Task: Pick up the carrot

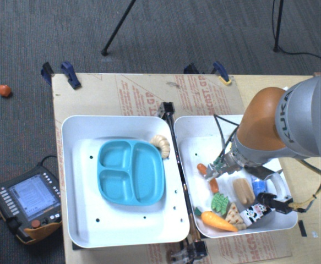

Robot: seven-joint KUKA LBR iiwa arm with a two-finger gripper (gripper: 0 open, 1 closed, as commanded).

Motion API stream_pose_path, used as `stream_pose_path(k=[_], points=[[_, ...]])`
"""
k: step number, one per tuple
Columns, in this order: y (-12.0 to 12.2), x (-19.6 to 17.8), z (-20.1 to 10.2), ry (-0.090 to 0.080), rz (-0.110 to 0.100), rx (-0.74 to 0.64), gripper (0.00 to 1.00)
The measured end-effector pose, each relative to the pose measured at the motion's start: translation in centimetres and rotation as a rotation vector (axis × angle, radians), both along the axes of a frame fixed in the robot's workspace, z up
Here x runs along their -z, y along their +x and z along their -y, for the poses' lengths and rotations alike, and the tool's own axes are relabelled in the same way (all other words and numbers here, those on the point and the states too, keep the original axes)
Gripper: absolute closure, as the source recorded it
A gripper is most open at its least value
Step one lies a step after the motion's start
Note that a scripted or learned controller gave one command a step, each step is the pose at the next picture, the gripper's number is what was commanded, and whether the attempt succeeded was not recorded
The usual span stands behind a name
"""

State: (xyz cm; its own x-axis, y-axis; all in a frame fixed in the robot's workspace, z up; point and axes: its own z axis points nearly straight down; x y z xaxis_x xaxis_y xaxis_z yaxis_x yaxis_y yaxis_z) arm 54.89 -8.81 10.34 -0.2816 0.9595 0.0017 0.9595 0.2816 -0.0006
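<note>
Carrot: lying at the front edge of the right bin.
Claw: low over that bin's middle, apart from the carrot; its opening cannot be told.

A: Where does the camera sit?
B: High above the desk, fixed, looking down at a slant on both bins.
A: How close?
B: Far enough to take in the whole desk and the floor beyond it.
</note>
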Motion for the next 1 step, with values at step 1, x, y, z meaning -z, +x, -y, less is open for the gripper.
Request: stream_pose_path(k=[1], points=[[-3.11,1.30,-0.06,-0.001,0.010,-0.019,1.00]])
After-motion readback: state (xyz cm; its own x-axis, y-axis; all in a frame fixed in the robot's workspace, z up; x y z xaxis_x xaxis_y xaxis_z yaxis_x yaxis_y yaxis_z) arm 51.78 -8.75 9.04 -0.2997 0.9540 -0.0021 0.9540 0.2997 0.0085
